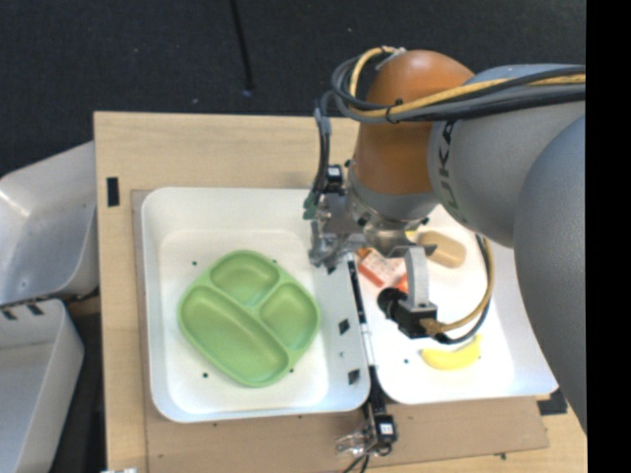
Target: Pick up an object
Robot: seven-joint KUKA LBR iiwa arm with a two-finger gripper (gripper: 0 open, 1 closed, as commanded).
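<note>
End effector point(338, 238), grip indiscernible, between bins; right bin point(513, 363) holds banana point(451, 357), left bin point(177, 235) green plate point(248, 315).

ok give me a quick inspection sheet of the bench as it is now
surface: wooden bench bearing left bin and right bin, both white
job's things: green divided plate in left bin; yellow piece, tan piece, orange-red piece in right bin
clutter: nothing seen
grippers: claw under the wrist, by the wall between the bins
cables: yellow and black cables looped over the arm's orange band
surroundings: dark floor; pale grey units left of the bench
</note>
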